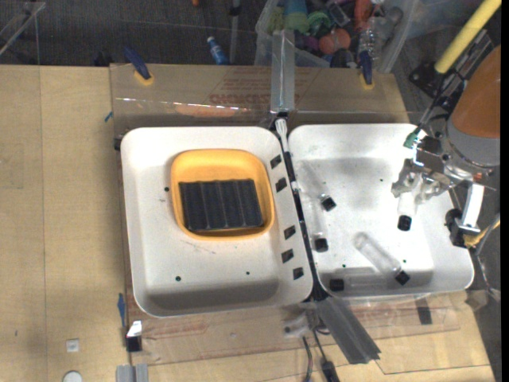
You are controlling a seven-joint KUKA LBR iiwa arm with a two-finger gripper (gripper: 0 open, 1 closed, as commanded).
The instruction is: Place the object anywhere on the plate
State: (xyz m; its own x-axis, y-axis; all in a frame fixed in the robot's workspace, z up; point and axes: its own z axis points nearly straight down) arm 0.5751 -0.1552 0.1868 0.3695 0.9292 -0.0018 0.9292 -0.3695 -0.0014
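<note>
Orange plastic: a plate (181, 165) set left of centre of the frame, inside the left bin (143, 269). Carries a dark ridged slab (220, 204), lying flat and wholly within the rim, its grooves running up and down the frame. Reads as the task's thing already at its goal, since any spot on the plate counts and nothing of the slab overhangs.

At the right of the frame, over the right bin (366, 146), hangs the gripper (433, 220) below the orange band of the arm. Fingers (404, 222) apart, as far as can be made out, with nothing between them. Well apart from the plate, with the ridge between the bins in the way. Looks like a parked or released stance rather than a carrying one.

Low in the right bin, a faint clear tube-like piece (374, 253), lying slantwise on the white floor, below and left of the gripper and not touching it. Too pale to identify with certainty. Possibly another candidate for placing; if so, calls for a descent lower and leftward, and a slippery, see-through target for a programmed grasp.

Both bins side by side on the pale wooden desk (56, 213).
</note>
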